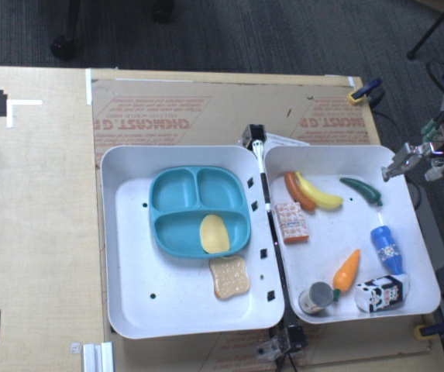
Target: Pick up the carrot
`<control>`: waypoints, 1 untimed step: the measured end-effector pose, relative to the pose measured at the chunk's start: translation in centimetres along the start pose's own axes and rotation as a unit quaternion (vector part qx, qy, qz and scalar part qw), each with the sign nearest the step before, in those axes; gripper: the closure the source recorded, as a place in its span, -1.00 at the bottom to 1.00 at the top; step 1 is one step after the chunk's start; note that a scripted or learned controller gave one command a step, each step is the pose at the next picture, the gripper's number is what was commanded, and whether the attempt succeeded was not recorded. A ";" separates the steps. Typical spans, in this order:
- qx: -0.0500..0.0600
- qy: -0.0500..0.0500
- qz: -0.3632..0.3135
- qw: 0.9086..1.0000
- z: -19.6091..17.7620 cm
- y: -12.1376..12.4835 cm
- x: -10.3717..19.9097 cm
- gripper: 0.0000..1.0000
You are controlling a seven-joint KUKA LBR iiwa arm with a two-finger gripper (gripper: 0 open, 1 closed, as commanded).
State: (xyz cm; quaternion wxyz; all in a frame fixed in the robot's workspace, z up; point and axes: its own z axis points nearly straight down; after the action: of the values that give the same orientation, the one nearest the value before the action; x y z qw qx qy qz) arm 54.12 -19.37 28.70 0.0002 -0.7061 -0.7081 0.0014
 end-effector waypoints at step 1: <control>0.000 0.001 -0.050 0.999 19.1 -5.8 5.4 -1.00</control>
State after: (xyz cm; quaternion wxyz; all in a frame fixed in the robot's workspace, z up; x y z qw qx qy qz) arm 48.24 -14.06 9.61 0.0011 -0.6697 -0.7426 0.0003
